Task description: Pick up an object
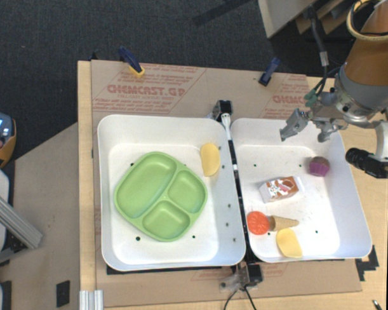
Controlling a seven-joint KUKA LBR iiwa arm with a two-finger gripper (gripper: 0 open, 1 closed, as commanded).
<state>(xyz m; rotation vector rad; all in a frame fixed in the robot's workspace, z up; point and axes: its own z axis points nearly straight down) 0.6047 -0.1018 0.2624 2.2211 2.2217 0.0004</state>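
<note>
Hovering with my pincer (309,128) spread open above the right bin (357,217) — I could skid the plum (319,166) into the wall, closing on nothing.

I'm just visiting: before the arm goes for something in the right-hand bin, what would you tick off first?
1. Gripper open, nothing between its fingers: ok.
2. Gripper above the right bin, near its far edge: ok.
3. Purple object lies apart from the other things: ok.
4. Small packet has free space around it: ok.
5. Orange cone toy close to the yellow piece, crowded: not ok.
6. Gripper directly over any item: cannot tell.
</note>
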